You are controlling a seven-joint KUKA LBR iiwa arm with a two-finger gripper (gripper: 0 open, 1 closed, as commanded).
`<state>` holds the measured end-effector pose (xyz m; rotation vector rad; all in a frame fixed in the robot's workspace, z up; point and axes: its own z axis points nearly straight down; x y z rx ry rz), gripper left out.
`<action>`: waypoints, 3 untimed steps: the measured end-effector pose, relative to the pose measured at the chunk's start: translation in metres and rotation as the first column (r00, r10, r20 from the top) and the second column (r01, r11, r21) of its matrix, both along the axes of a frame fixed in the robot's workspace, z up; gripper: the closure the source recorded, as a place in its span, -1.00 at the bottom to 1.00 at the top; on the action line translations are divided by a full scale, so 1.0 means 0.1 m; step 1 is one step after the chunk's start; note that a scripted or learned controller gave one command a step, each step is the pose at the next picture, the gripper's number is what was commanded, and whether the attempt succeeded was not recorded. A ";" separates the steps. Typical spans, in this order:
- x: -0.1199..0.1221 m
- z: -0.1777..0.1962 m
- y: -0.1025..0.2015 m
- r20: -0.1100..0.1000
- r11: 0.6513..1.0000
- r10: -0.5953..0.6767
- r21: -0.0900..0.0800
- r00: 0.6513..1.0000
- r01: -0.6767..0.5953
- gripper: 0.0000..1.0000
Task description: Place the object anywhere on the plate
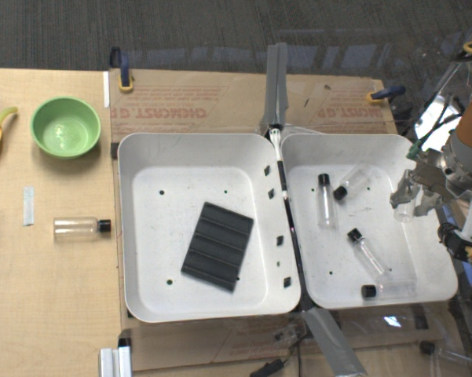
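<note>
Brown cardboard [220,104] printed upside-down "CHEMCAST GP", black ribbed plate [217,246] in left bin [141,234]

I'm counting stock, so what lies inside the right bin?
In the right bin lie clear vials with black caps: one upright in view, one beside it, one slanted, one near the front wall. The gripper overhangs its right edge, covering whatever lies beneath.

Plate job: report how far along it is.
Done: nothing yet; no vial lies on the dark ridged plate in the left bin. In hand: the gripper hangs over the right bin, near the capped vials; whether it has one is unclear. Left: carry a vial to the plate.
</note>
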<state>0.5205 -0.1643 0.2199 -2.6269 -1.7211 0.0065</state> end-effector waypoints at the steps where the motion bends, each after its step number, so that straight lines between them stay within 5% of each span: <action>1: -0.12 -0.30 1.52 -0.001 0.999 -0.033 0.000 0.999 0.033 1.00; 2: 0.55 -0.30 1.99 -0.001 0.991 0.131 0.000 0.991 -0.131 1.00; 3: 0.55 -0.30 2.00 -0.001 0.991 0.130 -0.001 0.991 -0.130 -1.00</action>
